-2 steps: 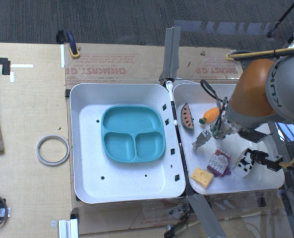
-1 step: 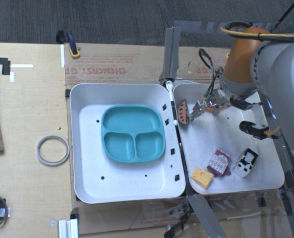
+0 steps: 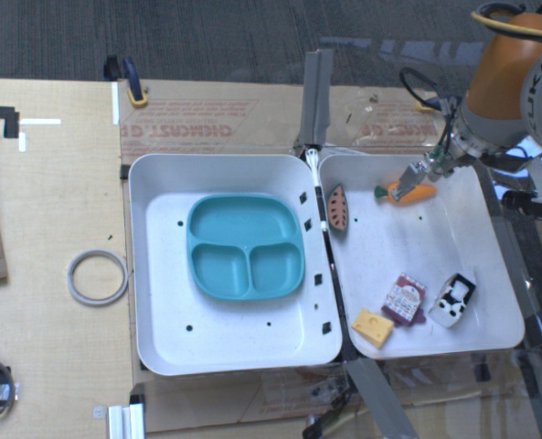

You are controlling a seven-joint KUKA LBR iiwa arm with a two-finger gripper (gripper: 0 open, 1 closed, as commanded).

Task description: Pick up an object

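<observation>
The toy carrot [image 3: 409, 191] lies in the right bin [image 3: 490, 273], near its back wall. The gripper [image 3: 432, 165] sits just above the carrot's right end; whether its jaws are clenched cannot be told.

I count two white bins, the left bin [image 3: 152, 273] and the right bin [image 3: 490, 273]. One teal divided plate [image 3: 247, 246]. One carrot [image 3: 409, 191], one watermelon slice [image 3: 337, 208], one cheese wedge [image 3: 373, 327], one red packet [image 3: 404, 301], one black-and-white cow [image 3: 453, 301]. One tape ring [image 3: 98, 276] on my bench.
</observation>
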